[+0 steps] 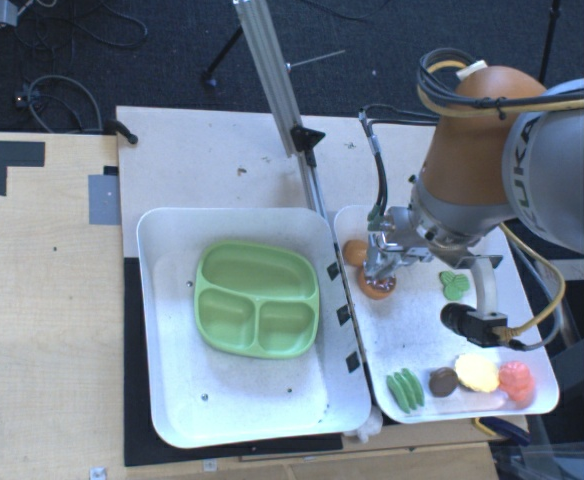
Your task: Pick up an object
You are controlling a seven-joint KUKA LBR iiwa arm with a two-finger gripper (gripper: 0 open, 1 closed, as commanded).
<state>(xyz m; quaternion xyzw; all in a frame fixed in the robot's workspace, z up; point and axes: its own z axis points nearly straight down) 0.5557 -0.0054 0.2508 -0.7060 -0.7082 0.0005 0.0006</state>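
Near the left wall of the right bin (532,298), toward its far end, the gripper (377,276) hangs low over a small round brown toy food piece (378,287), a doughnut by the look of it; whether its fingers stand apart or together I cannot tell, since the wrist hides them. An orange ball-like piece (355,252) lies just beside it, touching the bin wall. That brown piece looks light, rigid plastic, probably smooth and prone to slip or roll, so a grip across its widest part seems safest. Along the near edge of the same bin lie a green bean pod piece (405,389), a dark brown lump (443,381), a yellow piece (477,373) and a pink one (515,380); a green leaf piece (455,285) sits mid-bin. A green divided plate (257,299) rests in the left bin (162,268). Both bins sit on a pale table (192,158) over dark carpet with cables
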